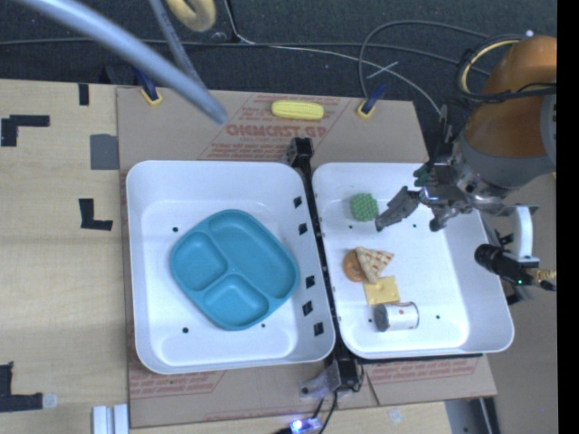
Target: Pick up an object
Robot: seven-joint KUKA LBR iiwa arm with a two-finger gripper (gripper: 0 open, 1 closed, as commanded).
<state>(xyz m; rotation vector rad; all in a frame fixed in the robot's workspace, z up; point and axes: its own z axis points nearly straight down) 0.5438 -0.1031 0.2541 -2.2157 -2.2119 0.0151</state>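
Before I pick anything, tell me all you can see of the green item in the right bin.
The green item is a small, round, bumpy-looking lump, dull green, perhaps toy broccoli; its material is unclear. It sits on the floor of the right bin, near the divider and toward the far side, apart from the other pieces nearer the camera. The gripper is just to its right; contact cannot be judged.
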